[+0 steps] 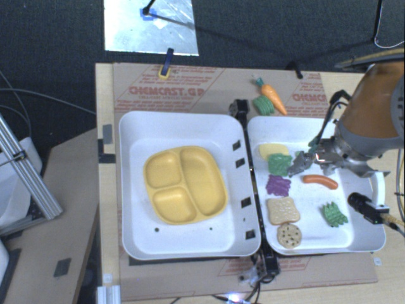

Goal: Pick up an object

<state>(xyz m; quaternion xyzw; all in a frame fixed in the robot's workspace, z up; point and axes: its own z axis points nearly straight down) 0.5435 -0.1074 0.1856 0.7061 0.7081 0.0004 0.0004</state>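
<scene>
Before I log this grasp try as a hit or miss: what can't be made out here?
- Gripper: fingers small and blurred in the camera view, so no grasp can be confirmed.
- Arm: cut off by the right edge.
- Green piece: its right side is hidden behind the gripper.

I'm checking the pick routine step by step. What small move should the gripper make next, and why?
Probably a short descent. The gripper hangs in the right bin, at the right edge of the green leafy piece, with nothing seen between its fingers. Lowering onto that piece looks like the nearest pick; the sausage lies just beside.
</scene>
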